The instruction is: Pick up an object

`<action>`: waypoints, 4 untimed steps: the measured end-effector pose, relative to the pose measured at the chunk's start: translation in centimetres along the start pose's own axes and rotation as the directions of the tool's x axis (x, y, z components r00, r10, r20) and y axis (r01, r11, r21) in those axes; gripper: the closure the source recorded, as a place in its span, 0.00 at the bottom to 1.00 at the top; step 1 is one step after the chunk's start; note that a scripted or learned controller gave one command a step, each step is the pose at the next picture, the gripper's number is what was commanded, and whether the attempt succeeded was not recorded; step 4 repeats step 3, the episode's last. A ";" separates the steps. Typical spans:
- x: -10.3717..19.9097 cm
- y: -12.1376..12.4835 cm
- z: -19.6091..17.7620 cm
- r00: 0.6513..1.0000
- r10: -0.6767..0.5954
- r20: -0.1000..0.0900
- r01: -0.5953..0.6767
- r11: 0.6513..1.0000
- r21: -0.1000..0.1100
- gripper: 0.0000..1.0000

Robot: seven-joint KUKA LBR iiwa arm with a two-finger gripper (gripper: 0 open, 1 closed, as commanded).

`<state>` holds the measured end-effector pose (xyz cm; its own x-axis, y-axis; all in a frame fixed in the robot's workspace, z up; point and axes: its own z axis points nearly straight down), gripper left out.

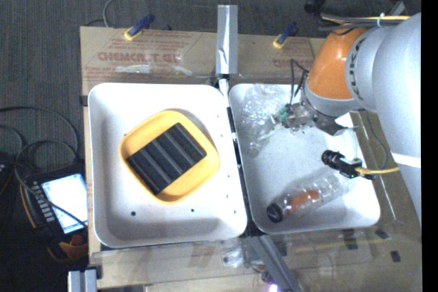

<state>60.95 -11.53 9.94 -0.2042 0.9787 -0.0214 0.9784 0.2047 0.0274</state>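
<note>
Gripper [293,117] is hovering low over the far end of the right bin [287,164]; whether it is spread or closed cannot be told.
Crumpled clear plastic wrap [254,114] is lying just beside the gripper, toward the left bin [109,113]. A clear plastic bottle [306,200] with a dark cap is lying on its side nearer the camera, well apart from the gripper. A yellow tray with a black ribbed insert [170,154] is sitting in the left bin.

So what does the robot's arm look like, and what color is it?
The arm is fat, round and smooth, pale grey like a big pipe. Just above the wrist it wears a bright orange band. At its tip sits a small claw, too tiny here to see clearly.
</note>
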 end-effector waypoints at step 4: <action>-2.3 -7.2 -6.5 1.000 0.010 -0.020 -0.009 1.000 0.028 0.00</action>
